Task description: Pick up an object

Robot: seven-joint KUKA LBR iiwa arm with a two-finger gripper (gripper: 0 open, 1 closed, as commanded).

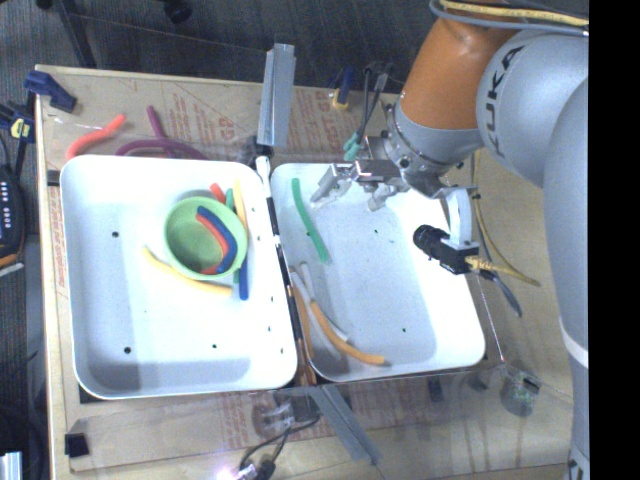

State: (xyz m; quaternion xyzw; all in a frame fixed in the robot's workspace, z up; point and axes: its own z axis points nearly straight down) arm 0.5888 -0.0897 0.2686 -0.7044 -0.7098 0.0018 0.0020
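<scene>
Bright overhead light — white bins (150, 358) glare, slight blur.

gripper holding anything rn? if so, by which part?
Nothing held. The gripper hangs open above the right bin, with no object between its fingers; the green stick lies below it on the bin floor.

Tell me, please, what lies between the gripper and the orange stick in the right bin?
In the camera view, a green stick lies between the gripper and the orange stick.
</scene>
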